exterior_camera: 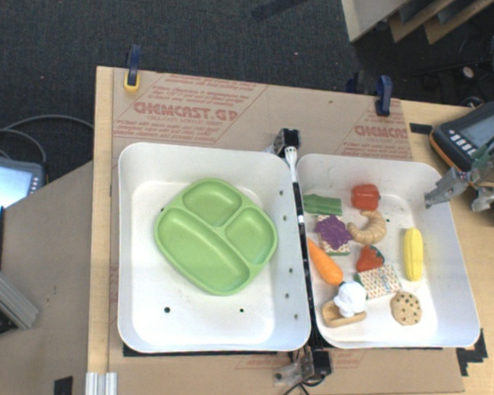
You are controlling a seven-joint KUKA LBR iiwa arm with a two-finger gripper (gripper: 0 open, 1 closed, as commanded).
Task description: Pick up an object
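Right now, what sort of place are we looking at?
Probably a robotics lab pick-and-place bench: two shallow white plastic bins clamped on a cardboard-covered table, toy food such as a yellow plastic corn cob, and a green sectioned plastic plate. Dark carpet, loose cables around.

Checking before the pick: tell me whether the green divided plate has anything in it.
Empty. The green divided plate lies flat in the left bin, and all three compartments show bare green.

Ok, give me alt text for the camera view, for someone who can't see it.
Two shallow white bins sit side by side: the left bin holds a green divided plastic plate, the right bin toy foods including an orange carrot, yellow corn cob and round cookie.
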